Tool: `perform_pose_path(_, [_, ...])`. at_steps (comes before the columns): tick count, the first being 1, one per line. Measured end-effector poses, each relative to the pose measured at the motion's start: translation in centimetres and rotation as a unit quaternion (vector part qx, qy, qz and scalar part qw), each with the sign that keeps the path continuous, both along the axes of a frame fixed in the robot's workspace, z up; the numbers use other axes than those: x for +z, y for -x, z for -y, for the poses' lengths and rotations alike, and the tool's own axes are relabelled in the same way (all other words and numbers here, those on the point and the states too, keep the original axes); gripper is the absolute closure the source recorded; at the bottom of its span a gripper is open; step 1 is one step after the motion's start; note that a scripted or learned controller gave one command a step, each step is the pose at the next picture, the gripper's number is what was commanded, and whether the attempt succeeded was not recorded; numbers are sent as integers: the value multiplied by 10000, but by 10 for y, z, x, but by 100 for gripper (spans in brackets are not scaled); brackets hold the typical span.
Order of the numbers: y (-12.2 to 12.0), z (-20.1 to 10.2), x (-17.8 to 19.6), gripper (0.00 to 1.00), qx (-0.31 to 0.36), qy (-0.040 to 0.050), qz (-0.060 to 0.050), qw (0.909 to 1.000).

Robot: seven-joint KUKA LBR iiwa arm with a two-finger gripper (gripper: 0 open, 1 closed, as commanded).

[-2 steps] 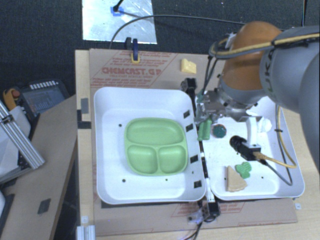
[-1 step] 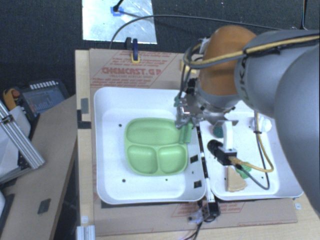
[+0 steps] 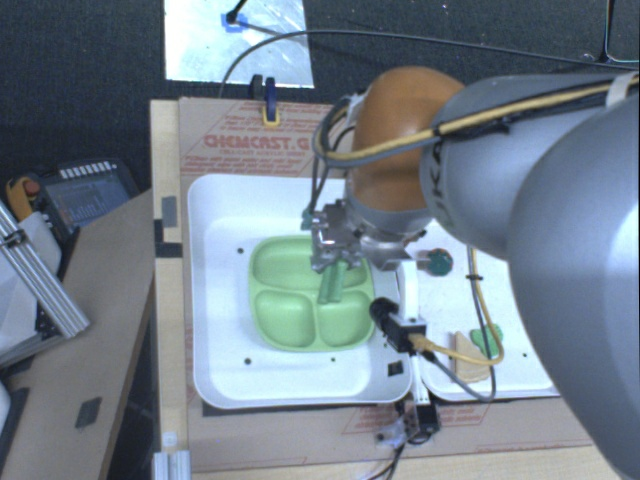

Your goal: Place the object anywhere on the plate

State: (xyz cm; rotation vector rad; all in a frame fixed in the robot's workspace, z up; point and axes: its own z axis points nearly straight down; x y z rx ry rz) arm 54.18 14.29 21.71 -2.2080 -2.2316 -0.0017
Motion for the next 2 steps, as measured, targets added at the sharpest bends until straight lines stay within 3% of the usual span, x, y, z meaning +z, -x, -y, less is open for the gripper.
perform_pose_path(1, [7,-21,17,100,-16,2,13,10000])
perform_pose_path(2, [7,-19,16,0,-28,8,8,10000])
